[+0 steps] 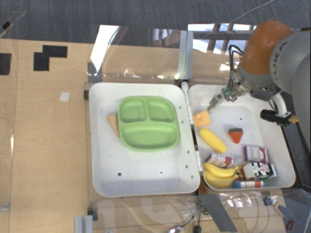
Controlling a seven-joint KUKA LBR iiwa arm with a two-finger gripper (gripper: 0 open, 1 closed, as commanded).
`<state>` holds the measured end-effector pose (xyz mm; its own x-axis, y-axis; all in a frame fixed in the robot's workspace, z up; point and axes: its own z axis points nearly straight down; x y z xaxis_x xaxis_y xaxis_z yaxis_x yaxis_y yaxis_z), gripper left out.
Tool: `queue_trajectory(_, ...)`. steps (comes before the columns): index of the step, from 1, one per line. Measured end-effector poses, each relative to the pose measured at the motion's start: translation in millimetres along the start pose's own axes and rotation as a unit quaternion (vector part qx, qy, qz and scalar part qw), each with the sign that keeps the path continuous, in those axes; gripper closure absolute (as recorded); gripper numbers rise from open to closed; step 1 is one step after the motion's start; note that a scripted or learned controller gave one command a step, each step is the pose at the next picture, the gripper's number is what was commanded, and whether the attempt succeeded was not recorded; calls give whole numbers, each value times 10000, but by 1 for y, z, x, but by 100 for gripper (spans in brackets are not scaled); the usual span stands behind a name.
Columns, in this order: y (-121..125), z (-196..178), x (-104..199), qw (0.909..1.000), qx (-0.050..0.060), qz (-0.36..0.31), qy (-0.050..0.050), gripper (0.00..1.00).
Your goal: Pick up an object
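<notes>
1. My arm point(279, 52) reached in from the right over the right bin point(243, 111); my tool point(217, 100) hung low above that bin's upper left part, slanted down toward the left.
2. I could not tell how far my tool stood open; nothing showed between its tips.
3. An orange cheese wedge point(202, 119) lay just below and left of the tool, near the bin's left wall; a yellow corn cob point(213, 140) lay just below it.
4. A strawberry point(235, 135) sat in the middle of the right bin; a banana point(219, 174) lay along the lower left, touching a small wrapped packet point(221, 159).
5. Two small cartons point(256, 154) and point(258, 170) sat at lower right, with a marker point(250, 184) below them.
6. In the left bin point(141, 178), a green divided plate point(147, 122) rested beside a cracker point(113, 124); both bins stood on the tabletop point(43, 144).
</notes>
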<state>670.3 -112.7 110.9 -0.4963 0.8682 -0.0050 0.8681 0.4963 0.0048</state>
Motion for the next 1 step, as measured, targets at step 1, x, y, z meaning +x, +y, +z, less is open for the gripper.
queue_trajectory(1, -12, -7, -22, 9995, -15, 310, -1, 0)
